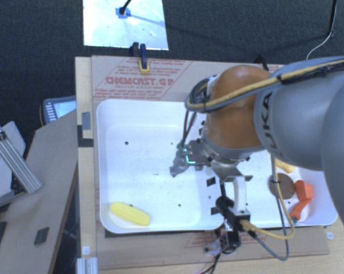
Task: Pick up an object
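- The left bin [132, 147] is the reference for everything below. The one thing on its floor is a yellow object [130, 213].
- The yellow object lies in the bin's lower-left corner as the camera sees it, just beside the lower wall.
- Its long axis runs roughly along that lower wall, tilting slightly down towards the right.
- The gripper [176, 168] hangs over the right-of-centre part of the same bin, well apart from the yellow object and holding nothing that can be seen.
- Its shape is too small and blurred to tell whether it is open or closed.
- From the gripper, the yellow object lies down and to the left in the view.
- A grasp would probably mean travelling towards that corner and closing across the object's short width.
- The nearby wall may crowd that approach.
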Robot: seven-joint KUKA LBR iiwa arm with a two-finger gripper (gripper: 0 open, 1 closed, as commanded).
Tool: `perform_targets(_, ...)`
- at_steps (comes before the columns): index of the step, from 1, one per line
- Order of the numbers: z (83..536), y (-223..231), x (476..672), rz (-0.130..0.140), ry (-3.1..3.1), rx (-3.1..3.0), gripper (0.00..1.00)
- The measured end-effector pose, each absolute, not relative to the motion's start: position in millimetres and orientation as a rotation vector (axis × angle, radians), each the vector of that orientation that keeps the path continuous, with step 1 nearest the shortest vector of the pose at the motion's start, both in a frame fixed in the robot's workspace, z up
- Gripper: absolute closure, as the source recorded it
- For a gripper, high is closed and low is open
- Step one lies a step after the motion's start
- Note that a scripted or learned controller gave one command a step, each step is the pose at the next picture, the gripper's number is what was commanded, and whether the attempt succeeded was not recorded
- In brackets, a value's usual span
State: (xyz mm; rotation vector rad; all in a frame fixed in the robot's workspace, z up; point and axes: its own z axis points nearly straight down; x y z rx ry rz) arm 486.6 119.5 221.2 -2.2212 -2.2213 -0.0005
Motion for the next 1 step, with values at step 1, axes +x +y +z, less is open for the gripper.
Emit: perform_targets(1, 292.3, 80.2, 559.1, -0.013, -2.225, -2.231, 0.00)
